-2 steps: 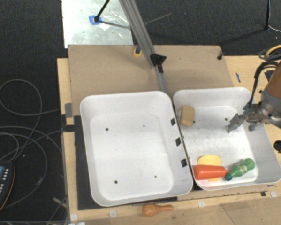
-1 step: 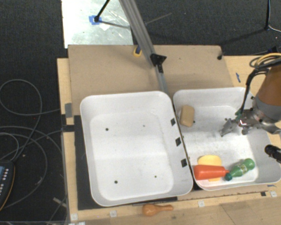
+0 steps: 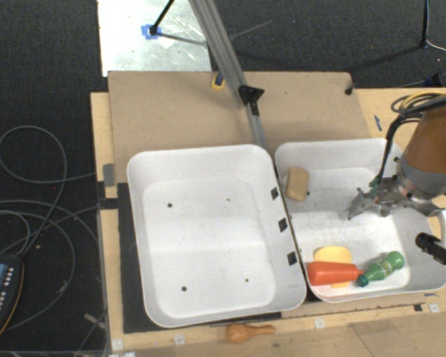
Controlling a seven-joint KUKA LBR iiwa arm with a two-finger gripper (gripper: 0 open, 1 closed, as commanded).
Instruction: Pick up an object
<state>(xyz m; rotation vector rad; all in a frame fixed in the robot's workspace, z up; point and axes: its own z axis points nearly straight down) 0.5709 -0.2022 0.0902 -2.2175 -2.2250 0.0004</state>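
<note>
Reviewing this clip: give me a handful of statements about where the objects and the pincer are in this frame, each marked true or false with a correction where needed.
1. The green bottle lies in the right bin. True.
2. The orange carrot lies in the left bin. False: it is in the right bin, by the near wall, next to the green bottle.
3. The tan block sits near the wall that divides the two bins. True.
4. The pincer holds the yellow object. False: the pincer is above the right bin's floor, apart from the yellow object, with nothing seen between its fingers.
5. A tan pear-shaped object lies on the bench outside the bins. True.
</note>
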